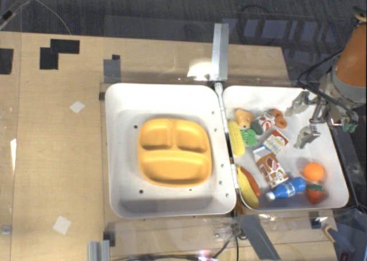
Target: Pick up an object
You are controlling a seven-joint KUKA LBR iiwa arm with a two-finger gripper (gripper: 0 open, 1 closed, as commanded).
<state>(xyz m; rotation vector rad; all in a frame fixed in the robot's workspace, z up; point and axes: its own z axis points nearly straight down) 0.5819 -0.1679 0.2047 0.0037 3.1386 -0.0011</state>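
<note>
Gripper (303, 121) spread, pointing down

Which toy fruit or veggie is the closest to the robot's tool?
The orange, the round one in the right bin. It sits just below the tool. The corn and banana lie far over by the bin's left wall, and the strawberry is lower.

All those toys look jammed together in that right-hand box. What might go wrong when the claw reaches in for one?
The gripper hangs open above the right bin. The cartons, blue bottle and banana lie touching, so its fingers may nudge a neighbour or close on two. The orange is round and could roll out of a pinch. The corn lies against the bin wall, leaving little room for a finger.
</note>
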